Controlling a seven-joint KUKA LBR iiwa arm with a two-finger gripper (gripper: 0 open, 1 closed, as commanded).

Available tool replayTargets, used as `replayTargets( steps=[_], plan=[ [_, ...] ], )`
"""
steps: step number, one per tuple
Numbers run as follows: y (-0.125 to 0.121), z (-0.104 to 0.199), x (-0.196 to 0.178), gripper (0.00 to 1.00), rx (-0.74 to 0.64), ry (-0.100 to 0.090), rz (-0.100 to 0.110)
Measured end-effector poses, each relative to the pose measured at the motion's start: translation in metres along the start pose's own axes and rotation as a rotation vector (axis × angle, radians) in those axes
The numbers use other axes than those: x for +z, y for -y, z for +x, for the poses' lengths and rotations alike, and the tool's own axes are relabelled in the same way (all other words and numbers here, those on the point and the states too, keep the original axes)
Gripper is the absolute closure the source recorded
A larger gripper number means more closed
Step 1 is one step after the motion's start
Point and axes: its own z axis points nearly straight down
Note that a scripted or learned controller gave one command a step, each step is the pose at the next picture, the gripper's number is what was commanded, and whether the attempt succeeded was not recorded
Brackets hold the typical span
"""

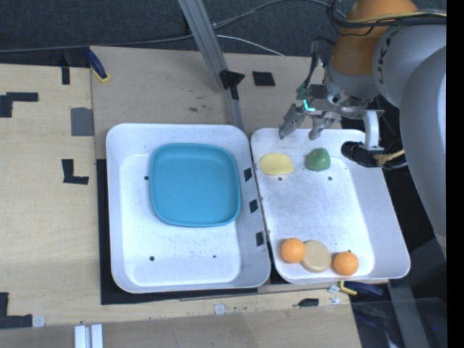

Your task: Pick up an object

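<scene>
The tool (306,125) is seen poised over the far rim of the right bin (377,209), at about one o'clock in the camera view, with its two fingers spread apart and nothing held between them. No object has yet been lifted.

Five candidates are found in that bin. A yellow piece (276,164) and a green ball (317,159) lie near the far end, just beside each other but apart. At the near end, around five o'clock, two orange balls (293,250) are set either side of a tan disc (316,256), which appears to touch at least one of them, though the contact cannot be read surely at this slant. A blue plate (195,184) is held in the left bin (119,216) on the desk (43,216).

The coming move is judged to turn on this: the green ball lies just toward six o'clock from the fingertips, the yellow piece toward seven o'clock. The yellow piece's long axis runs roughly nine to three, so it would be best straddled across its short side. A short descent towards either is called for; the near-end cluster is well apart from the tool.
</scene>
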Motion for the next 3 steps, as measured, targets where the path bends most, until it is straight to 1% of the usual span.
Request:
replayTargets(
  steps=[1, 2, 3],
  plan=[
    [0.000, 0.000, 0.000, 0.00, 0.000, 0.000, 0.000],
    [0.005, -0.003, 0.062, 0.00, 0.001, 0.000, 0.005],
    [0.006, -0.003, 0.116, 0.00, 0.000, 0.000, 0.005]
  ],
)
